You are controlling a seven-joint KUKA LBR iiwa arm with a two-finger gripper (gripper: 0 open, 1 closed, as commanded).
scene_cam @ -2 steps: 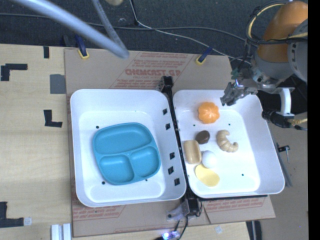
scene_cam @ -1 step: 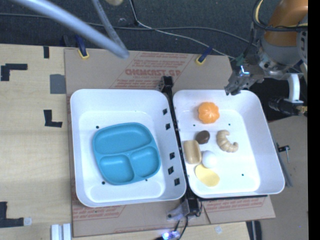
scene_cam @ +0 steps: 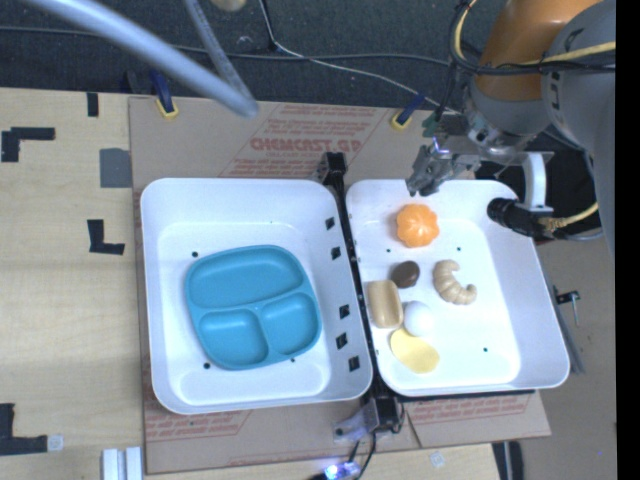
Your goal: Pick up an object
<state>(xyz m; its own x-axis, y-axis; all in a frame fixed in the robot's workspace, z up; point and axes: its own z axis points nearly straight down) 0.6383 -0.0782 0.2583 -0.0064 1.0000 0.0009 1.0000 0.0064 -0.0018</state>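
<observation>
My gripper (scene_cam: pixel 424 180) hangs over the far edge of the right bin (scene_cam: pixel 520 368), just above and behind an orange fruit (scene_cam: pixel 417 225). Nothing shows between its fingers. Nearer the front of that bin lie a small brown ball (scene_cam: pixel 405 274), a tan croissant (scene_cam: pixel 455 282), a tan bread roll (scene_cam: pixel 383 302), a white egg (scene_cam: pixel 419 319) and a yellow lemon-like piece (scene_cam: pixel 414 351). All of them rest on the bin floor, apart from the gripper.
The left bin (scene_cam: pixel 160 218) holds a blue divided plate (scene_cam: pixel 252 305). A black divider with clips (scene_cam: pixel 345 268) runs between the bins. Cardboard and a wooden bench surround them. The right part of the right bin floor is bare.
</observation>
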